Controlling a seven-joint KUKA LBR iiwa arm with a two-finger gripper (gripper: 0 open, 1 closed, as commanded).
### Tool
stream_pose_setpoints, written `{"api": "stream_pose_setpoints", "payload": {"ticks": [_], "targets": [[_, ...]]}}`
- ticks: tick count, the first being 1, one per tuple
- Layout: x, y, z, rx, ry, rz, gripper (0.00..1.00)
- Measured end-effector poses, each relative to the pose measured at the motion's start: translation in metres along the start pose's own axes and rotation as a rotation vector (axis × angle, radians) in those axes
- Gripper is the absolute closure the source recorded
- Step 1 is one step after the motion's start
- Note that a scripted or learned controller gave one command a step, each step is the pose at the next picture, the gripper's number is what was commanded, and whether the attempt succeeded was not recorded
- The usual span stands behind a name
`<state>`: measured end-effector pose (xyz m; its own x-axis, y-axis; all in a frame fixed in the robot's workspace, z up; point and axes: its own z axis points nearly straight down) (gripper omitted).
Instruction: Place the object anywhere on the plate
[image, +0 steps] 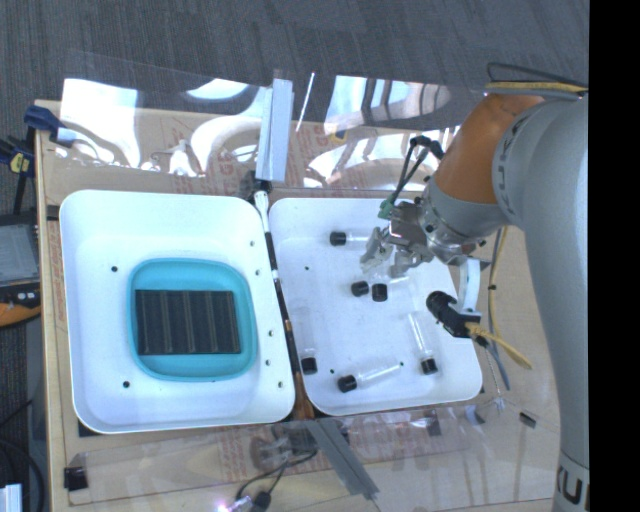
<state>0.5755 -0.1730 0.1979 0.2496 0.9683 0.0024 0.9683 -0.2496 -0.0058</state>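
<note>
My claw (392, 255) hangs over the upper middle of the right bin (300, 300), reached in from the right on my grey arm (540, 160) with its orange band (475, 140). I cannot tell from this view how my claw stands, and I see nothing that I could call gripped. Below me the right bin holds several small clear vials with black caps, scattered apart: one capped vial (337, 238) lies to the left of my claw near the bin's upper part, a pair of black caps (369, 290) sits just beneath my claw, touching or nearly so, one long vial (368, 377) lies on its side near the bin's front edge, another vial (421, 345) lies at a slant toward the right side, and a lone black cap (308, 365) rests by the left wall. The plate (190, 318), a teal-rimmed tray with a dark ribbed inside, sits in the middle of the left bin (90, 260), well apart from my claw and from every vial. Both bins stand side by side on the desk (420, 440).
</note>
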Motion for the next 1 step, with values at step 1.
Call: {"api": "stream_pose_setpoints", "payload": {"ticks": [1], "targets": [[-0.0001,0.0,-0.0001,0.0,0.0,0.0,0.0]]}}
